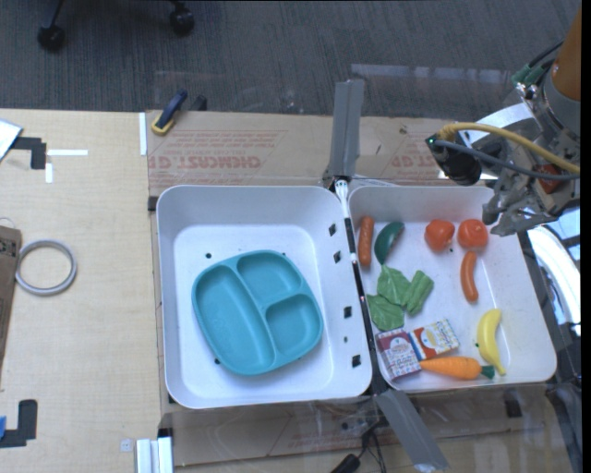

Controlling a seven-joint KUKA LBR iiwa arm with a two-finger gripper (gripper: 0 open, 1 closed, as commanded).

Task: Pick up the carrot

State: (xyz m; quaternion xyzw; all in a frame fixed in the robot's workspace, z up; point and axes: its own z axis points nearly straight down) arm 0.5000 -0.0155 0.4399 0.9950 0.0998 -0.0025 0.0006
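Reaching the carrot (452, 368), which lies flat near the front wall of the right bin (545, 365) just beside the banana (488, 339), calls for the gripper (517, 214), jaws' state untellable, descending across its width.

Gripper (513, 214) low at right, arm slanted

Arm (563, 83) cut off by top-right edge, only wrist part in view. End effector (506, 217) tips too small/cluttered w/ cables to tell finger state. Carrot (452, 368) overlaps lower edge of red-white carton (416, 346); print on carton too small to read. Office chair (111, 18) cut off at top edge, wheels only.
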